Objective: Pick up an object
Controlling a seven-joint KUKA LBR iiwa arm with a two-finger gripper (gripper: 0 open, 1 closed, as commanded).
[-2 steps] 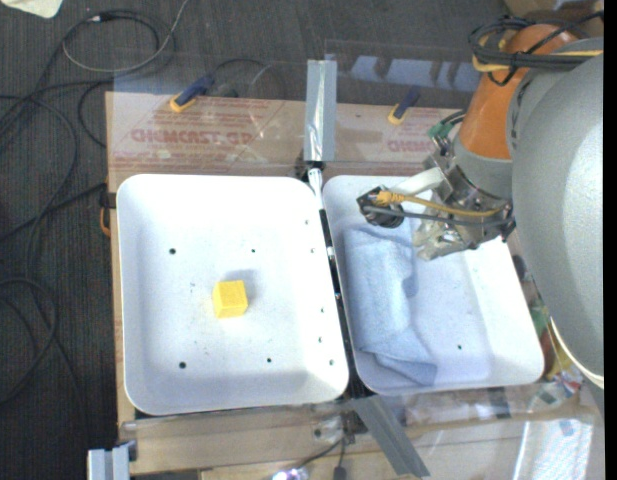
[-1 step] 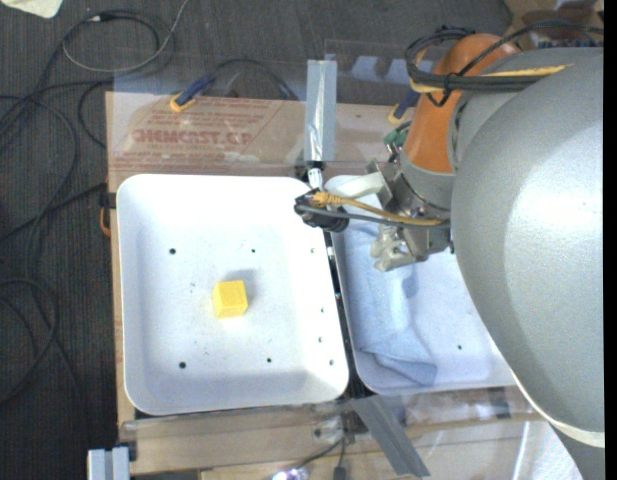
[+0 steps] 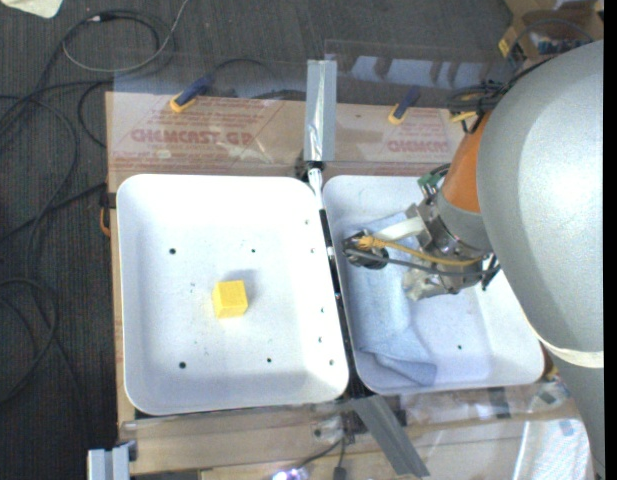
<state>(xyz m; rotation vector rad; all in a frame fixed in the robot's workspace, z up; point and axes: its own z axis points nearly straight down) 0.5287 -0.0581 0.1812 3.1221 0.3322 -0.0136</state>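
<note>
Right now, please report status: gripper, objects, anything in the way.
Gripper over right bin, above blue cloth. Yellow cube in left bin, apart from gripper. Two bin rims between them.

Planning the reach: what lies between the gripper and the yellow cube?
In the camera view: blue cloth, the bins' meeting rims, then bare left bin floor.

The block (image 3: 230,298) is yellow, the cloth (image 3: 393,333) pale blue, the left bin (image 3: 158,228) and right bin (image 3: 493,346) white.

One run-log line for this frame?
gripper: over right bin | blue cloth: right bin, near gripper | yellow block: left bin, untouched | hold: unconfirmed
</note>
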